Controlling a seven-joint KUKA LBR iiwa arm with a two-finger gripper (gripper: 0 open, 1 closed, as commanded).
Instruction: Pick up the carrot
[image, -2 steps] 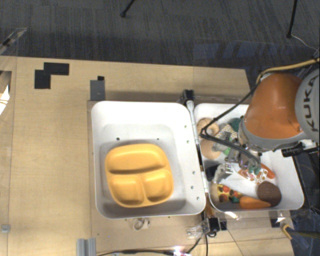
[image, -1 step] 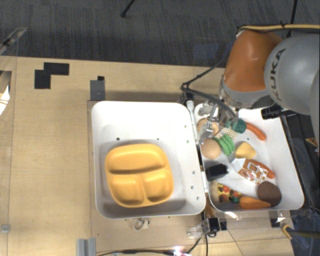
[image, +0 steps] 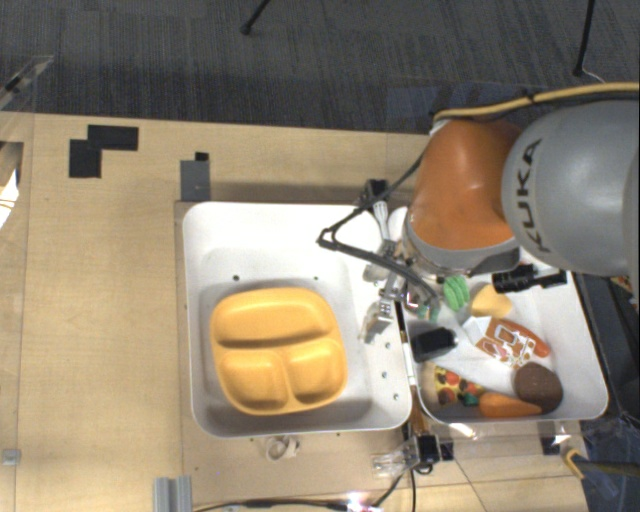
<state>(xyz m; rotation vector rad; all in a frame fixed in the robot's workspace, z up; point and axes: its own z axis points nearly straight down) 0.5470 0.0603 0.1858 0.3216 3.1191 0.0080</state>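
The pincer (image: 385, 318) hangs over the ridge between the two bins; whether it is released or clenched cannot be told, and nothing shows in its grasp. The carrot (image: 508, 406) lies at the near edge of the right bin (image: 590, 385), beside a brown ball (image: 538, 384).

A pale wooden bench (image: 100, 330) with a light grain spreads across the view. Black angular tape marks (image: 100, 148) sit near its far left corner, and a small grey metal bracket (image: 195, 178) stands further right. Beyond the far edge lies dark grey ribbed carpet floor (image: 300, 60), crossed by a thin black cable (image: 258, 16). Lighting is even.
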